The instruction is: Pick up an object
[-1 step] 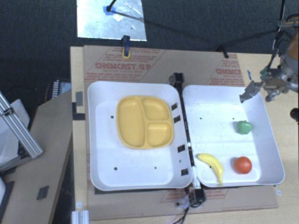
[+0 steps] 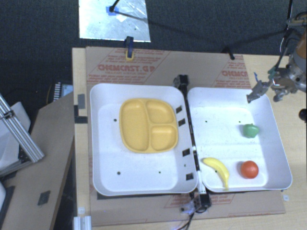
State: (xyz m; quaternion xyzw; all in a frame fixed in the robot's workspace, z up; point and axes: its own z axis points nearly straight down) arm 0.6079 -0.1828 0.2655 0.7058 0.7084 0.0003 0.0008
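Gripper (image 2: pixel 266 91) hovering at the top right corner of the right bin (image 2: pixel 225 104), fingers spread apart with nothing between them, so it's coming in wide and bare. Below it sit three candidates, all in that right bin: a green fruit-shaped piece (image 2: pixel 250 130) closest to the hand, a red tomato-like ball (image 2: pixel 249 169) near the lower right, and a banana (image 2: pixel 217 170) lying along the bottom edge, close to the divider. Over in the left bin (image 2: pixel 103 128) rests a yellow compartment plate (image 2: pixel 147 125), well apart from the action.

Now, the risks. That green piece looks like the nearest pick, but it's rounded, and a descent that lands off centre could squirt it sideways out of the fingers. The red ball sits near the bin's sloping wall, where a finger might strike the rim first. The banana's curve means a poorly aligned wrist closes on air.
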